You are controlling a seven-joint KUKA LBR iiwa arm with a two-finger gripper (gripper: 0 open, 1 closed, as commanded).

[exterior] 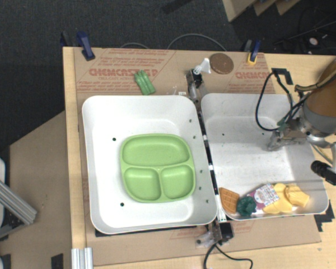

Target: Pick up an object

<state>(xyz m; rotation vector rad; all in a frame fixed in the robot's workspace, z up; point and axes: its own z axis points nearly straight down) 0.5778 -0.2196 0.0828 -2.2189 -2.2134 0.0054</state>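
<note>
Several small objects lie along the front edge of the right bin [241, 150]: a tan waffle piece [228, 199], a dark green broccoli-like piece [246, 206], a white and pink wrapped item [265, 195] and yellow pieces [290, 198]. My gripper [274, 143] hangs low over the right part of this bin, behind those objects and apart from them. I see nothing held in it. The grey arm with its orange band [325, 97] comes in from the right edge.
The left bin [101, 128] holds a green divided plate [157, 167]. On the bench behind the bins lie a small green object [145, 83] and a brown disc [221, 64]. A black cable [261, 102] loops over the right bin's back.
</note>
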